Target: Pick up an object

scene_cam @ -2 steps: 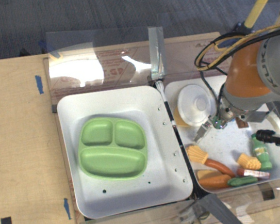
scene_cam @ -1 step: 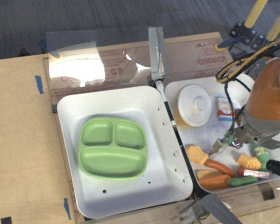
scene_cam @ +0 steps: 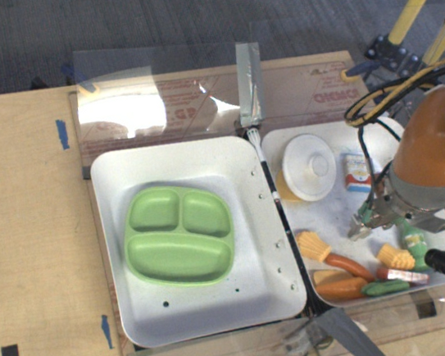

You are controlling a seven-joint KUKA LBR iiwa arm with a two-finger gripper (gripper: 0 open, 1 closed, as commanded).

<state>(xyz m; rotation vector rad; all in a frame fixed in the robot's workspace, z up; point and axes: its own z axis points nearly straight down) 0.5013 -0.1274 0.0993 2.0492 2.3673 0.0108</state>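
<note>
I am watching from above, and I think the job has only just started. Nothing has been picked up yet, as far as I can see.

The arm comes in from the right and hangs over the right bin. The gripper is down low in the middle of that bin, over a bare white patch of the floor. I can see thin metal parts at its tip, but they are small and blurry. I cannot tell how wide it is, and I see nothing in it.

The things I could grab are all in the right bin. A white bowl sits upside down at the far left of it. A small box with blue and red on it is just beside the bowl, to the right. Along the near side lie some toy foods: a yellow brush-like piece, an orange carrot shape, a green piece and a yellow corn-like piece. The toy foods are close to the gripper, on its near side.

The left bin holds a green tray with three parts. It is well apart from the gripper.

So what is left is nearly everything: choose one thing, close on it, and lift it up. I guess the toys near the tip are the easiest to reach.
</note>
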